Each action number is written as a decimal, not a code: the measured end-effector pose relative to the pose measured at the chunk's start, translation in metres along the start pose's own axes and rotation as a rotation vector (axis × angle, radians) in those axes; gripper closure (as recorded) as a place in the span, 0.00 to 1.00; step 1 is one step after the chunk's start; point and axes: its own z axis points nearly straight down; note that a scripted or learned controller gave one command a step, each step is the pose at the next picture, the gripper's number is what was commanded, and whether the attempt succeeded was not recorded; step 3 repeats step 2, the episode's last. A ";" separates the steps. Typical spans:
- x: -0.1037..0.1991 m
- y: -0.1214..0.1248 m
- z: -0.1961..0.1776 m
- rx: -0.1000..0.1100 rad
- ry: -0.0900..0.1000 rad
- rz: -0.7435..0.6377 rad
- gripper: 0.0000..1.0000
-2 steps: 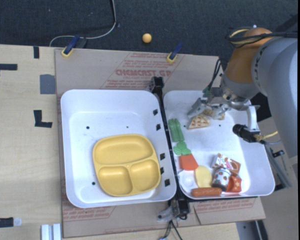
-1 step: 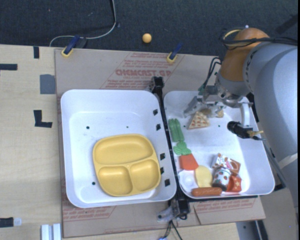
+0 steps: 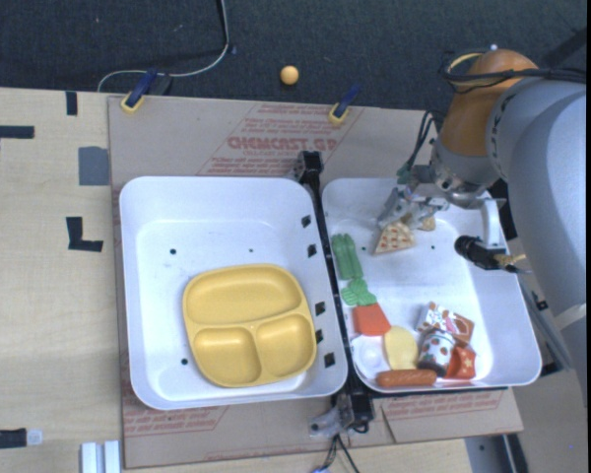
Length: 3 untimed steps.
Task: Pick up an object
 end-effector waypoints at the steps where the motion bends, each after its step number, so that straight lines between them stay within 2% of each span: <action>1: 0.064 -0.044 -0.044 -0.019 0.007 -0.008 1.00; 2: 0.097 -0.092 -0.086 -0.016 0.008 -0.007 1.00; 3: 0.097 -0.092 -0.086 -0.016 0.008 -0.007 1.00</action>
